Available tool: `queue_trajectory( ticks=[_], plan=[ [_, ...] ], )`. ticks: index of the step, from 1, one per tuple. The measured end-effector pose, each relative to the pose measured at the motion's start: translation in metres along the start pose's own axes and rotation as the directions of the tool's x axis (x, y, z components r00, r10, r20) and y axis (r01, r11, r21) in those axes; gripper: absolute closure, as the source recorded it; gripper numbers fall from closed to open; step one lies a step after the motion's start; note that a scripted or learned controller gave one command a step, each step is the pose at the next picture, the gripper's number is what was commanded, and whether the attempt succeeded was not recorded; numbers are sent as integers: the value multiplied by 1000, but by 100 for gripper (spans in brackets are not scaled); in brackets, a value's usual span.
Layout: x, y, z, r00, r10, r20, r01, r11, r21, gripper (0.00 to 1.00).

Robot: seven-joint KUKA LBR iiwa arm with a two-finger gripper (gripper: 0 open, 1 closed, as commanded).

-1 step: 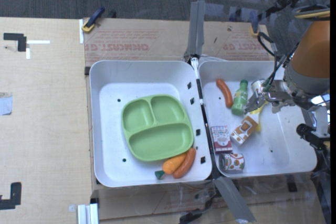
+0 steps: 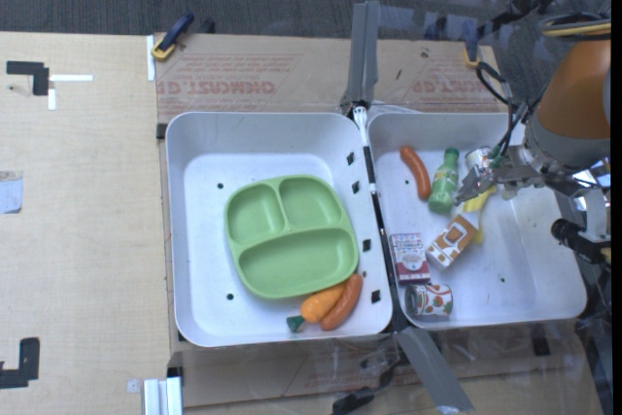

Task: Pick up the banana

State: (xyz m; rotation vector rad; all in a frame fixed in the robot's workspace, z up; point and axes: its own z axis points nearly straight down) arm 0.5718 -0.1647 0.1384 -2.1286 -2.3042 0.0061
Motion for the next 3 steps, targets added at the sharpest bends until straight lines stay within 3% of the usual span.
queue_trajectory(
  ticks=[1,2,3],
  plan=[
    [-37,6,42,1000,18,-1,-18,1000,-1,0],
    [-38,5,37,1000,22,-2,-22,1000,2,100],
    [-12,67,-62,969,249,0,-249,969,-1,100]
  ],
)
